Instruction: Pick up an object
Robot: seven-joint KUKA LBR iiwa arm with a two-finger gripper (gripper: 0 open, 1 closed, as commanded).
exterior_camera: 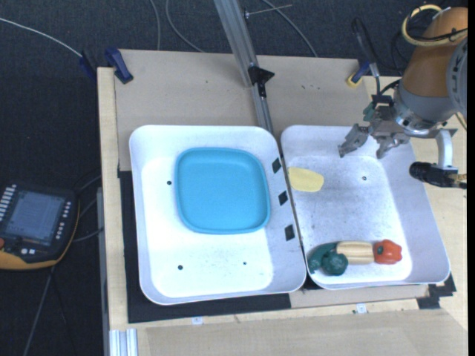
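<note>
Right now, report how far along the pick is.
Nothing looks done yet. The end effector hovers over the right bin's far end, fingers apart with nothing between them. The yellow piece lies by the bin's left wall, and the green, tan and red items sit along its near edge. Descent, grasp and lift remain.

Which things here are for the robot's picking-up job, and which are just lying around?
For the job:
- gripper, fingers spread, holding nothing
- yellow piece
- green piece
- tan piece
- red piece
- right bin

Just lying around:
- blue plate in the left bin
- handheld controller
- cables
</note>
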